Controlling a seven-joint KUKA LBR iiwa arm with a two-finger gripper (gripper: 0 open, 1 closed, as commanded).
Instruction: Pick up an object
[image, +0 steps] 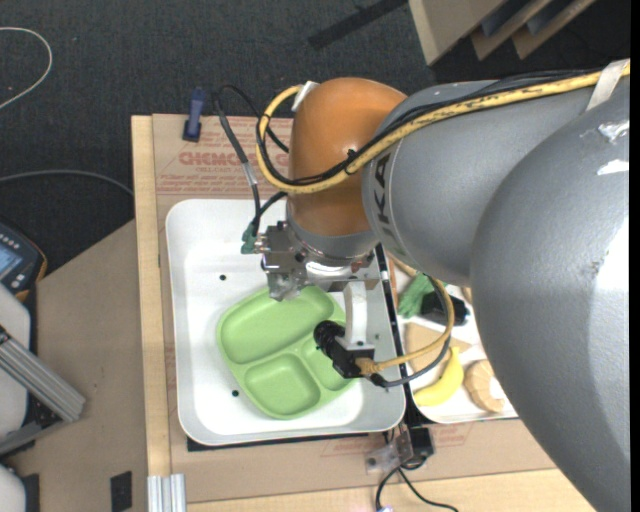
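Note:
A light green divided plate (270, 350) lies in the left white bin (195, 300), slanting from the middle toward the front. My gripper (283, 283) hangs low over the plate's far rim, at or just above its edge. The wrist and the orange band above it hide the point of contact, so I cannot tell whether anything is held.
The grey arm covers most of the right bin. At that bin's left side a green thing (415, 295), a yellow banana-shaped thing (447, 385) and a tan round thing (485, 385) peek out. The bench's cardboard surface (160, 170) surrounds the bins.

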